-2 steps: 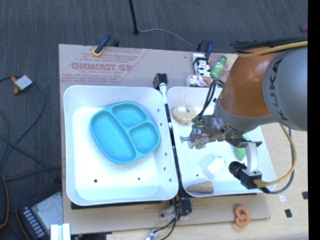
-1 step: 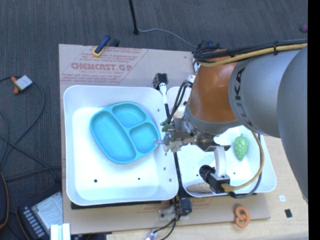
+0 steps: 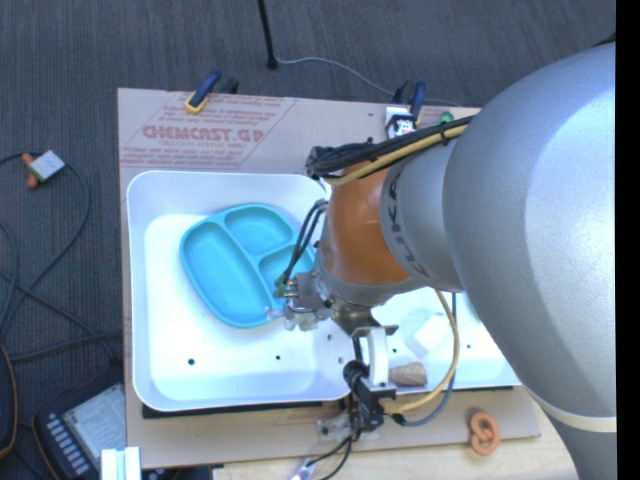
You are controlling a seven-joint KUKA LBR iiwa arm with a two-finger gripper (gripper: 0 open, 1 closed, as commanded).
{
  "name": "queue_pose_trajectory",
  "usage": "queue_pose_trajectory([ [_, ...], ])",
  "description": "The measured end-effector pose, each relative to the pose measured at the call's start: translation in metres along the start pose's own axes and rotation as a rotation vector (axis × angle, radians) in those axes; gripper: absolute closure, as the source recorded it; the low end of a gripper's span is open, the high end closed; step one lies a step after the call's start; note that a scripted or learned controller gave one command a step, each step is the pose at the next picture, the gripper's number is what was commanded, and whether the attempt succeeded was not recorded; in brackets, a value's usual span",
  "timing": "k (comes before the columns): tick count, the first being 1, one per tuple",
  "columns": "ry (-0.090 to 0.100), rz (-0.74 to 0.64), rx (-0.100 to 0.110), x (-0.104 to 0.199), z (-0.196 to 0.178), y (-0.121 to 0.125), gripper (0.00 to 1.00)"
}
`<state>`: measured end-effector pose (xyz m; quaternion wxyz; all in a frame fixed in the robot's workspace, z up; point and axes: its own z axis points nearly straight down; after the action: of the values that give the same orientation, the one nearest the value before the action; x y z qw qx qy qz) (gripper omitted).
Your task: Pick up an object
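Note:
A light blue divided plate [image 3: 235, 263] lies tilted in the left white bin [image 3: 160, 368], toward its back and right side. My gripper [image 3: 297, 306] hangs low at the plate's near right rim, close to the wall between the two bins. The grey arm with its orange band [image 3: 365, 238] covers the plate's right end. In the right bin [image 3: 478, 360] a tan cork-like piece [image 3: 408, 374] lies near the front wall and a small white piece [image 3: 430, 336] sits just behind it. The arm hides most of that bin.
An orange ring-shaped thing [image 3: 484, 431] lies on the bench in front of the right bin. Blue clamps [image 3: 203, 89] hold the brown board at the back. Cables and a small box [image 3: 45, 166] lie on the carpet at left.

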<state>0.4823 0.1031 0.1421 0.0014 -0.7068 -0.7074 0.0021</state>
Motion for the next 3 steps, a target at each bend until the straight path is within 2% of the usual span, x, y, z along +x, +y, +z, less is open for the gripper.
queue_pose_trajectory([
  [1,0.001,-0.001,-0.003,0.056,-0.003,0.065,1.00],
  [2,0.001,-0.002,-0.004,0.115,-0.050,0.030,1.00],
  [3,0.000,-0.001,-0.002,0.130,-0.067,0.000,1.00],
])
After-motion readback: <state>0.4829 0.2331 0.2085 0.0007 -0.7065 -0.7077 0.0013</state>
